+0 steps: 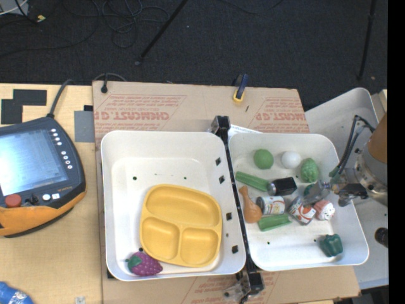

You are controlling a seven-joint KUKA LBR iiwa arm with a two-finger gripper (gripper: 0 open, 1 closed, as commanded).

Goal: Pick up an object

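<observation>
Gripper (pixel 314 194) sits low in the right bin (pixel 351 249), over the cluster at that bin's middle. How wide it stands, or whether anything is between its tips: cannot tell, the parts blur into the clutter.

Risks, as a judgement: the pieces under the gripper touch or overlap, so a close could pinch two at once, or nudge one aside and come up with nothing. The small can (pixel 272 204) is round and may roll out.

Count in the right bin:
- green ball (pixel 264 159), one, toward the far wall
- white ball (pixel 290 159), one, just beside it
- leafy green piece (pixel 309 170), one
- long green vegetables, two (pixel 252 181) (pixel 273 222)
- dark cylinder (pixel 283 185), one
- carrot-like orange piece (pixel 250 209), one
- red-and-white item (pixel 305 214), one
- white die (pixel 325 211), one
- green pepper (pixel 330 245), one, alone near the front wall

Left of the right bin, in the left bin (pixel 120 163): one yellow divided tray (pixel 180 223), one purple grape bunch (pixel 145 265).
</observation>
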